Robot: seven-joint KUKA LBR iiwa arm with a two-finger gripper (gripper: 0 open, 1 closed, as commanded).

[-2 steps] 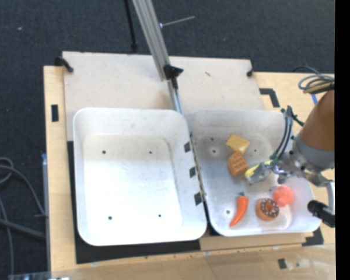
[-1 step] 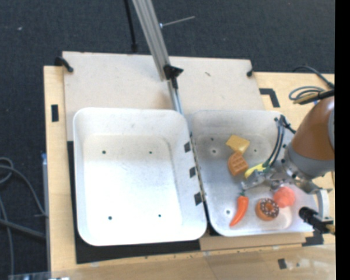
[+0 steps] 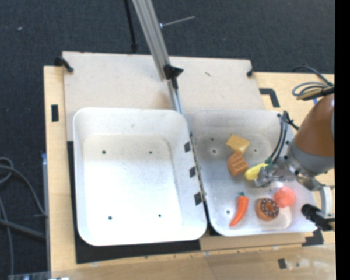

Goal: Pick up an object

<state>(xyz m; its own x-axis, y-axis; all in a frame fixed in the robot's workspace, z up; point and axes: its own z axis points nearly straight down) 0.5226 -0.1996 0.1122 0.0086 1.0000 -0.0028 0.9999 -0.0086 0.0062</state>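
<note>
The right bin (image 3: 216, 127) holds several small toys. A yellow block (image 3: 238, 143) lies toward the back, with a brown waffle-like piece (image 3: 237, 165) just in front of it. Nearer the front are an orange carrot (image 3: 239, 210), a chocolate donut (image 3: 267, 209) and a pink-red ball (image 3: 284, 196). My gripper (image 3: 265, 177) is low in this bin, right beside a small yellow object (image 3: 255, 171) and touching or nearly touching it. The wrist hides part of that object. The arm's orange band (image 3: 318, 127) rises above the bin's right side.
The left bin (image 3: 134, 174) sits beside the right one, with a raised divider edge (image 3: 195, 174) between them. A slanted metal pole (image 3: 154, 34) stands behind the bins. Cables (image 3: 309, 89) lie at the far right.
</note>
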